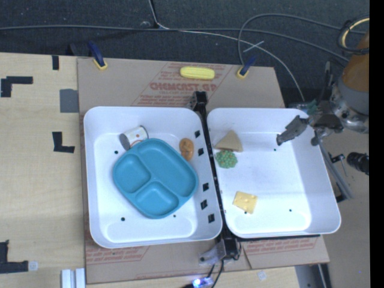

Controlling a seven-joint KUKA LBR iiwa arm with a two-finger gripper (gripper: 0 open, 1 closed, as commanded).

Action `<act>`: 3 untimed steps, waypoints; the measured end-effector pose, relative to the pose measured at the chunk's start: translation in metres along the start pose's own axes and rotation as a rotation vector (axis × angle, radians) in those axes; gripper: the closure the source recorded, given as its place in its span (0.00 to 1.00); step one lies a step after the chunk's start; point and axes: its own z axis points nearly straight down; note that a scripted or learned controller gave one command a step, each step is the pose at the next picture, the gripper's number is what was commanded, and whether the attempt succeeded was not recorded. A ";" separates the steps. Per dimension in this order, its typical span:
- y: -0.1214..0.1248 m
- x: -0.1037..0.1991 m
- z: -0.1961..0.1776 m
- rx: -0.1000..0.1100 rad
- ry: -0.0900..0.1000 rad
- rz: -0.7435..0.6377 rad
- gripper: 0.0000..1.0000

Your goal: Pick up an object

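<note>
Camera view, looking down at a slant on both bins. I saw the gripper (302, 131) poised over the upper right corner of the right bin (300, 179), its two dark fingers spread apart with nothing between them. No single target was named, so I judged the nearest candidates to be the three items in the same bin: a tan wedge (229, 141) and a green knobbly piece (226, 158) lying touching or nearly so against the left wall, and a yellow cheese-like block (245, 201) lower down, toward the front. All three lay to the claw's left in this view, the wedge and green piece roughly level with it, the yellow block well below it. The wedge's long edge ran roughly left-right; the yellow block sat slightly skewed to the bin walls.

The left bin (96, 161) held a blue divided tray (155, 177), a small cup on its side (133, 137) and a brown rounded item (186, 148), all farther from the arm. A yellow object (197, 73) lay outside the bins.

The arm was cut off at the right edge of the view; I could not judge the gripper's height above the bin floor.
</note>
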 end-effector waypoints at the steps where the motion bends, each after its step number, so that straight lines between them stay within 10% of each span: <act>1: 0.002 0.000 -0.005 -0.010 -0.002 -0.003 0.00; 3: 0.003 -0.003 0.107 -0.003 -0.001 -0.003 0.00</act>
